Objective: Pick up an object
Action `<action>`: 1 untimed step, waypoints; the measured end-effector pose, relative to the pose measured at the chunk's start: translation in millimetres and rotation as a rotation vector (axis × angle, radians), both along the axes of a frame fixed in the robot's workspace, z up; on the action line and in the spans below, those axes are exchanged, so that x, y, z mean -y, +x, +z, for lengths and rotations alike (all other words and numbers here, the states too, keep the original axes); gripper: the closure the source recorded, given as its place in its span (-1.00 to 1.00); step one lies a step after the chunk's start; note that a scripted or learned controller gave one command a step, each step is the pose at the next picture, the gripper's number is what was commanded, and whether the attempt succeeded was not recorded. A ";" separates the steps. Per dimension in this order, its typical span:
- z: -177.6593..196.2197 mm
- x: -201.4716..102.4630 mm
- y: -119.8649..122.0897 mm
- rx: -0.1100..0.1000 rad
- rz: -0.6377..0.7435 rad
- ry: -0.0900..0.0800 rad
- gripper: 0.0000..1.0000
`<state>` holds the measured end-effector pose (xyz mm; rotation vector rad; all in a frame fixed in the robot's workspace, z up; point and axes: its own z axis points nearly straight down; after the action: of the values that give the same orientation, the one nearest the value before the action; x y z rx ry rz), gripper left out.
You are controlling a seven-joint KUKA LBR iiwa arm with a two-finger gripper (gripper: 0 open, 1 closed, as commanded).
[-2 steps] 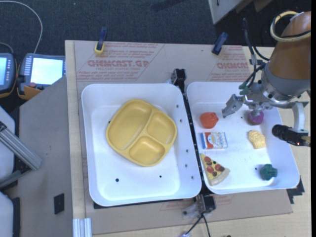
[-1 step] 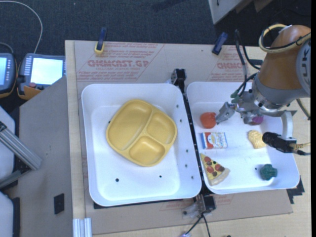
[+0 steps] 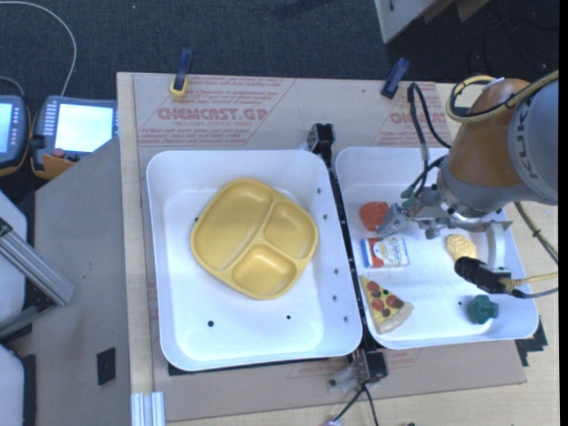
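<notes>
My gripper [image 3: 424, 216] hangs over the upper middle of the right bin [image 3: 426, 334], under the grey and orange wrist. Just to its left lies a small red object [image 3: 374, 213]. Below that is a white, red and blue carton [image 3: 387, 252], lying flat. A toy pizza slice [image 3: 387, 303] rests near the bin's front left corner. A pale yellow piece [image 3: 461, 245] lies to the gripper's lower right. A small green object [image 3: 481, 309] sits at the front right. Nothing is seen held by the gripper.
The left bin [image 3: 177, 238] holds a yellow divided plate [image 3: 255, 238]. A dark cylindrical part with a yellow cable [image 3: 480, 276] hangs beside the arm over the right bin. Black clamps [image 3: 321, 137] sit between the bins. Screens [image 3: 78, 124] stand off the bench, far left.
</notes>
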<state>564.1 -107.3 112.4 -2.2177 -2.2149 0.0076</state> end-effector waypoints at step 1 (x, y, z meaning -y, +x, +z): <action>14.8 0.1 2.4 0.010 0.000 -0.002 1.00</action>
<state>566.5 -107.3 127.2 -2.2236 -2.2210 -0.0009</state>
